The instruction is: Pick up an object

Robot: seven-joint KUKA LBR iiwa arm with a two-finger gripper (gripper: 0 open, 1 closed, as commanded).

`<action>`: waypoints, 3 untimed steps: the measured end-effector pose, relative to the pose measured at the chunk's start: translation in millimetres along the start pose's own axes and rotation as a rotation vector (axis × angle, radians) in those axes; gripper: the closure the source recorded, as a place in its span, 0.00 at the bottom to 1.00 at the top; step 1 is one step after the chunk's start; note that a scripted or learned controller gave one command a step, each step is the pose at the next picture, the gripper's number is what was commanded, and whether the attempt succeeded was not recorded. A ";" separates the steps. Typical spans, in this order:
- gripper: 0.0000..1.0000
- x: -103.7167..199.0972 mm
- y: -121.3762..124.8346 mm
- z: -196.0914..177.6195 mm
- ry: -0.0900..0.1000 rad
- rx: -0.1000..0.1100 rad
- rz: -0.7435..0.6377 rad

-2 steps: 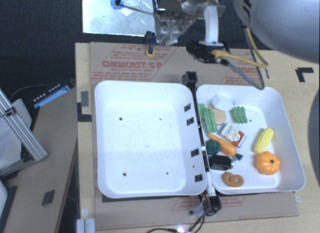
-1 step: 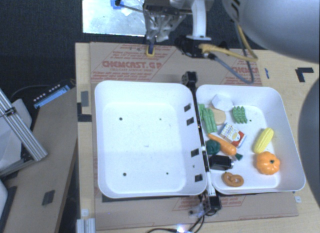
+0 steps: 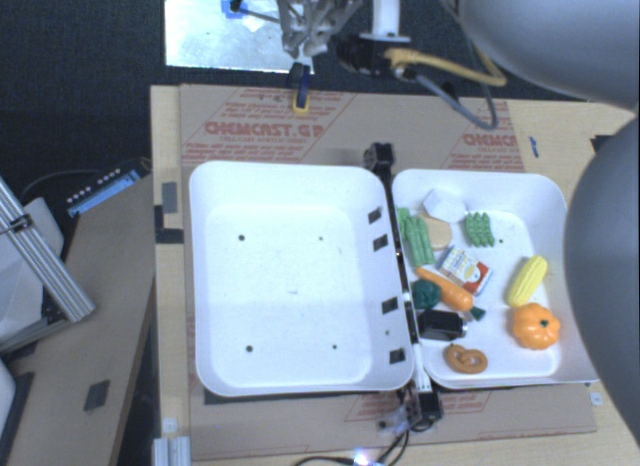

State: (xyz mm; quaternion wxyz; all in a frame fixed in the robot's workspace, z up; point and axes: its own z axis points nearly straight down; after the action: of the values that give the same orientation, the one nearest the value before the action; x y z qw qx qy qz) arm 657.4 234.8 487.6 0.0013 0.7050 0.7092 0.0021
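The right bin [image 3: 555, 204] holds several toy foods: a yellow corn cob [image 3: 527, 280], an orange pumpkin [image 3: 535, 326], a carrot [image 3: 447, 292], a brown pretzel [image 3: 466, 359], a green pea pod [image 3: 480, 229], a long green vegetable [image 3: 415, 237], a small red and white box [image 3: 465, 269], a white piece [image 3: 443, 202] and a black block [image 3: 440, 324]. My gripper [image 3: 304, 52] hangs high above the far edge of the bench, beyond the left bin [image 3: 215, 254]. Its fingers meet at the tips with nothing between them. It is far from every object.
A black divider with clips [image 3: 390, 254] runs between the two bins. A small blue and yellow clamp [image 3: 300, 89] sits on the cardboard sheet [image 3: 265, 126] just below the gripper. Yellow and grey cables [image 3: 450, 74] trail from the wrist. A metal frame [image 3: 40, 264] stands at the left.
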 end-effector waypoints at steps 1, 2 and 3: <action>1.00 -0.8 11.1 -10.9 0.000 0.001 0.001; 1.00 -0.6 11.0 -21.4 -0.001 0.002 0.000; 1.00 -0.6 11.0 -29.9 0.000 0.002 0.000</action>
State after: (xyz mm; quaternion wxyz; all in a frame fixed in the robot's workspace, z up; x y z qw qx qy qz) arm 668.3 234.2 517.6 0.0006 0.7049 0.7093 0.0011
